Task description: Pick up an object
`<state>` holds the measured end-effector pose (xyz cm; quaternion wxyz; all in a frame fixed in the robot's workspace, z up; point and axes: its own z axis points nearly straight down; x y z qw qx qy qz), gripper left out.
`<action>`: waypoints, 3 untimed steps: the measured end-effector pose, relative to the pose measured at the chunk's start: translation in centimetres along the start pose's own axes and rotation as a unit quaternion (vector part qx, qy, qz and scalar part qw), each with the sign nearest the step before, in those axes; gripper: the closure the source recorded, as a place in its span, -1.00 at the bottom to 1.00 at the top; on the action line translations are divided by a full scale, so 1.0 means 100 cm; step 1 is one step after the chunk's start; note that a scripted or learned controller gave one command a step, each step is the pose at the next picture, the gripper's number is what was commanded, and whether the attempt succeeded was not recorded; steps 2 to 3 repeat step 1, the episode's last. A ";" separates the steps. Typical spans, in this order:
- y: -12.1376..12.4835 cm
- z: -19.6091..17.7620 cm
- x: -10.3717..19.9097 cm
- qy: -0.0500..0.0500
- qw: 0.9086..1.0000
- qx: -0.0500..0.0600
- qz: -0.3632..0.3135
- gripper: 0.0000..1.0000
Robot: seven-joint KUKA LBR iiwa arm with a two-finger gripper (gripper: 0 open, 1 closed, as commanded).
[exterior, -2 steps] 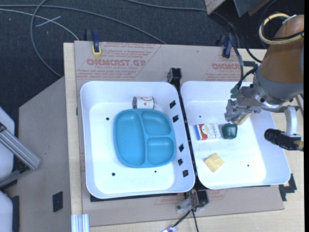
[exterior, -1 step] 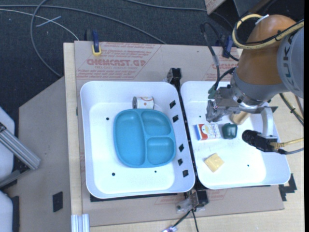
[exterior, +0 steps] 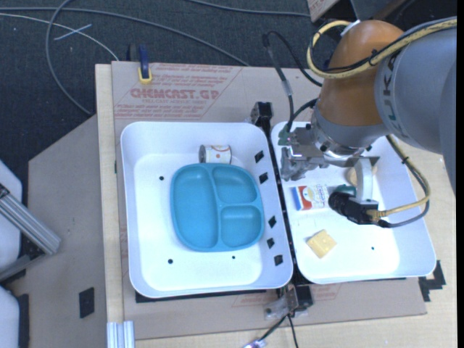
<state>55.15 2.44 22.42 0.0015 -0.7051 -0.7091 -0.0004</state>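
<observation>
Objects sit in both bins: blue divided plate (exterior: 217,206) fills the left bin (exterior: 145,267), small can (exterior: 215,153) just behind it. Right of that plate, I see gripper (exterior: 299,158) over the right bin (exterior: 406,259), near a card (exterior: 312,196) and yellow piece (exterior: 321,243); grip state, I can't tell.

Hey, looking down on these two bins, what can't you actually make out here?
- Gripper: seen from above under the arm's wrist; whether it is open or shut cannot be told.
- Right bin: its upper part is covered by the arm.
- Small printed packet: print too small to read.
- Small cup above the blue divided tray in the left bin: markings too small to identify.
- Yellow piece: too small to name.
</observation>
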 end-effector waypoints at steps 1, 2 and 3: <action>0.016 0.009 0.053 0.000 1.000 -0.001 0.000 1.00; 0.016 0.009 0.053 0.000 1.000 -0.001 0.000 1.00; 0.016 0.009 0.053 0.000 1.000 -0.001 0.000 1.00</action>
